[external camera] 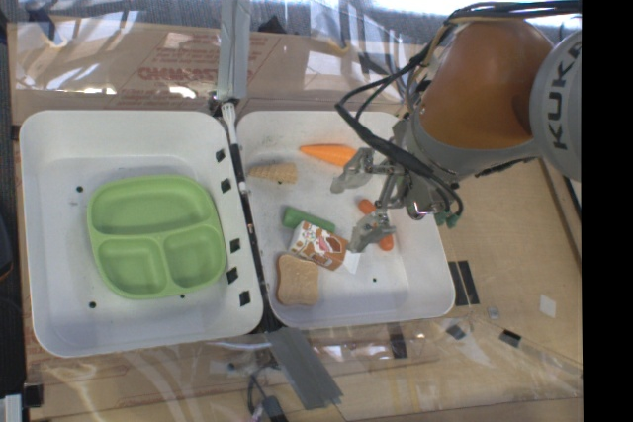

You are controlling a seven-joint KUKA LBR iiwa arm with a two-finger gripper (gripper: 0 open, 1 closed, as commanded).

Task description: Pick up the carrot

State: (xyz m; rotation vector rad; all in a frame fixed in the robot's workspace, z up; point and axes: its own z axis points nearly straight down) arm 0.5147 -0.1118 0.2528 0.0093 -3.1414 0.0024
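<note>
The tool [362, 205] hangs over the right bin [425, 287], fingers spread apart, nothing between them. A small orange piece [368, 207] peeks out by the fingers. At twelve o'clock from the tool, near the bin's far wall, lies the carrot [327, 154], untouched. At nine o'clock, a green stick [308, 218]; just below it a printed packet [317, 245], touching a bread slice [297, 281] at seven. A ridged tan pastry [273, 174] sits at ten. The left bin [49, 212] holds a green divided tray [155, 234].
</note>
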